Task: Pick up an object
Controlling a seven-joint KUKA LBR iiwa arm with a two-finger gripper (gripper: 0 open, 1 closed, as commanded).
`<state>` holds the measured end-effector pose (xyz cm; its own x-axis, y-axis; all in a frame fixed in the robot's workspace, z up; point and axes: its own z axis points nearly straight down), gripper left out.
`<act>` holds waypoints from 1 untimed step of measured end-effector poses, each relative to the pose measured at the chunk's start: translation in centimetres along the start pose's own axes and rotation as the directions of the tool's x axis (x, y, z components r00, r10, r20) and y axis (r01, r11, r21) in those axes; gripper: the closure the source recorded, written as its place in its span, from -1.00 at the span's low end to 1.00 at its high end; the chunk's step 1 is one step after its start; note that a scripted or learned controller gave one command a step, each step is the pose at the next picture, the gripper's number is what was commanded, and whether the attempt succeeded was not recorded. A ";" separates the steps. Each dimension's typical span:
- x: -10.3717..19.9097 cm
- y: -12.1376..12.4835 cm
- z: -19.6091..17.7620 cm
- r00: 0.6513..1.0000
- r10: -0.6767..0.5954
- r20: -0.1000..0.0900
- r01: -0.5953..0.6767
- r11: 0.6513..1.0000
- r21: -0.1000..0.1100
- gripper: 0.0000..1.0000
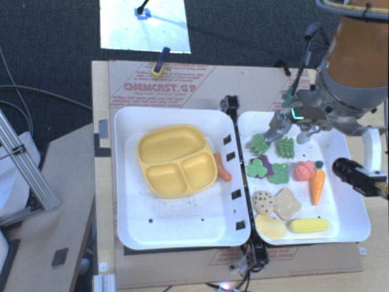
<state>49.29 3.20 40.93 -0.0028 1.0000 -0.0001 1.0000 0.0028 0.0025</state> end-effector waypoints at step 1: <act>0.0 0.1 -1.1 1.000 -0.004 0.000 0.004 1.000 -0.003 1.00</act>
<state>49.37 3.19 42.07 -0.0065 1.0000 0.0001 1.0000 0.0065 0.0059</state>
